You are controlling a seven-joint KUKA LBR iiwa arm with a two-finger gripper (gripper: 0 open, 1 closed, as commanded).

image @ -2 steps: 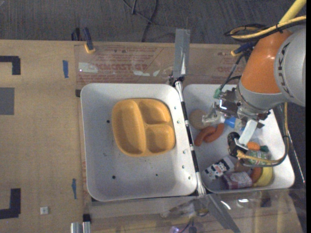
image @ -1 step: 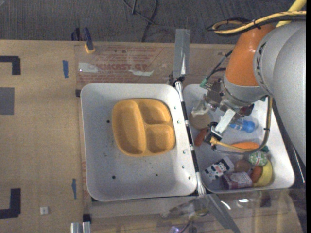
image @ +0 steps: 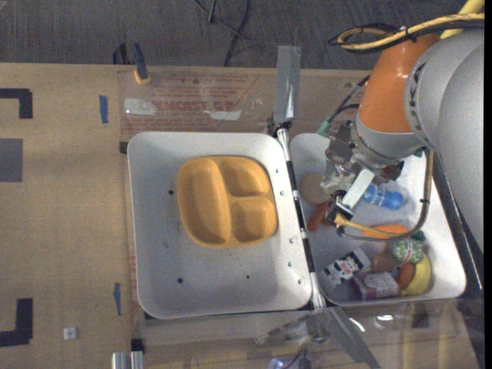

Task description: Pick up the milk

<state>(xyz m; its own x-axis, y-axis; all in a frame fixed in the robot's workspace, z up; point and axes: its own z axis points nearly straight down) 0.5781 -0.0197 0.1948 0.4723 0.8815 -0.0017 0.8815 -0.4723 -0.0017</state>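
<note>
Across the left of the frame, a tan bench top (image: 61, 206) with black and blue tape marks meets dark carpet (image: 92, 14) above. Centre, a yellow sectioned plastic tray (image: 227, 200) sits in the left white bin (image: 154, 283). Lower right, the small cow-patterned milk carton (image: 345, 267) lies in the right white bin (image: 450, 279), below the gripper (image: 339, 206), whose grip I cannot tell.

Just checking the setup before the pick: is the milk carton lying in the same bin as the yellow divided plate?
No, the milk carton lies in the right bin, while the yellow divided plate sits in the left bin.
</note>
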